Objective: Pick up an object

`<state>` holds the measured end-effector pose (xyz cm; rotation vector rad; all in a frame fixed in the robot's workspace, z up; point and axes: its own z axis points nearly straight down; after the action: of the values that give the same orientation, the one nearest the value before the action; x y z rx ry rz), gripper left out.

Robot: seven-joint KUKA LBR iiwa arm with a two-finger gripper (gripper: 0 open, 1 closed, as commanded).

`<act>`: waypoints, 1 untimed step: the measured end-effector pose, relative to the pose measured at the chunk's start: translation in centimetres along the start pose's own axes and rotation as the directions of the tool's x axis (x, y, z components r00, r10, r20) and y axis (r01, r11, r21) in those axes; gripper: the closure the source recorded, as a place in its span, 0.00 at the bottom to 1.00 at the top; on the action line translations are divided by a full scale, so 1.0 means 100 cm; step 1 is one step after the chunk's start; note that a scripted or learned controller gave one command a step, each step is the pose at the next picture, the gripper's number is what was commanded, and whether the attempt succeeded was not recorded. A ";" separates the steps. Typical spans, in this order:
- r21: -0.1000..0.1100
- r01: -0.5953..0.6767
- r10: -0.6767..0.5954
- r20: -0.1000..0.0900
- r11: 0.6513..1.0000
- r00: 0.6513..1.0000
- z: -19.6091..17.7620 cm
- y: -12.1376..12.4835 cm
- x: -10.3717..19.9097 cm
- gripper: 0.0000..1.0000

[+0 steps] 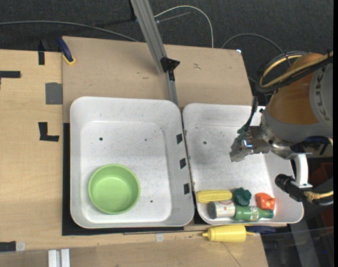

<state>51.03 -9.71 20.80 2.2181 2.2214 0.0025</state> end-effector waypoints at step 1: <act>0.005 0.007 -0.006 -0.003 1.000 1.000 -0.003 0.012 0.061 1.00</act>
<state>52.18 -3.61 21.05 2.2147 2.2324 0.0006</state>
